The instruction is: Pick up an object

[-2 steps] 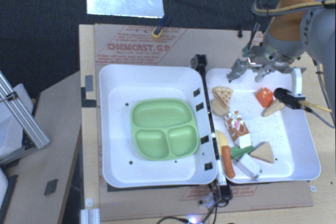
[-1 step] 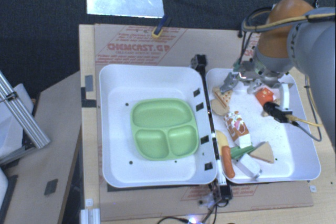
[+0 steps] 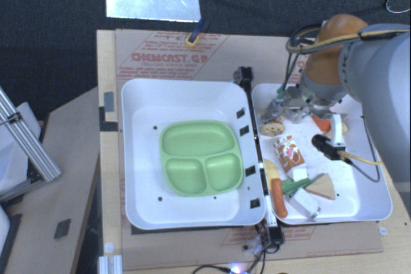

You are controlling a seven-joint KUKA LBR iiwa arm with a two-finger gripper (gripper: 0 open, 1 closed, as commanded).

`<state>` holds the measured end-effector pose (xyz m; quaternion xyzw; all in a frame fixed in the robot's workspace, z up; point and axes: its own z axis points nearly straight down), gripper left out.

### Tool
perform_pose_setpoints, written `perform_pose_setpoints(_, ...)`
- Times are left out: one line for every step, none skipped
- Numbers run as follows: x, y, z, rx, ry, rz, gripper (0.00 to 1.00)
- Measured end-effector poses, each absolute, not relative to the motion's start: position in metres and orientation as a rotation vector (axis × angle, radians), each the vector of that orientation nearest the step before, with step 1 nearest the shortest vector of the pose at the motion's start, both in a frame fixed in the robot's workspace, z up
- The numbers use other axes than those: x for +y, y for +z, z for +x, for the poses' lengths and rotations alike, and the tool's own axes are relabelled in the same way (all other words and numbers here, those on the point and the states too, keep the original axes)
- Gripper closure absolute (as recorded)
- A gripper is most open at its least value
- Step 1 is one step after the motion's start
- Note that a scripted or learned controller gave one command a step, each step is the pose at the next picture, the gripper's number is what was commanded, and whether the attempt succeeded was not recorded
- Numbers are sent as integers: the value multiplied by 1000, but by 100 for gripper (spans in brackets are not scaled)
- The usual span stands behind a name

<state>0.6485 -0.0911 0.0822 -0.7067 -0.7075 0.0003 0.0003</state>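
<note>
1. Grey gripper [image 3: 277,110] low at right bin's [image 3: 376,205] far-left corner, just over cookie [image 3: 272,128]; jaw state impossible to tell.
2. Reach step underway, judging by pose.
3. Next: close on cookie, lift straight.

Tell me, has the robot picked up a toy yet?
Not yet, as far as this view shows. Done so far: the arm has reached into the right bin, and its gripper sits low at the far-left corner, right by a cookie. In hand: nothing visibly lifted. The carrot, the snack packet and the wedge lie in the bin. Left to do: grab one and raise it.
</note>
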Motion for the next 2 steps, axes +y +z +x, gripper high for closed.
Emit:
perform_pose_setpoints(-91,96,650,-2225,-5,-2223,100)
perform_pose_setpoints(-96,154,644,-2224,-6,-2226,100)
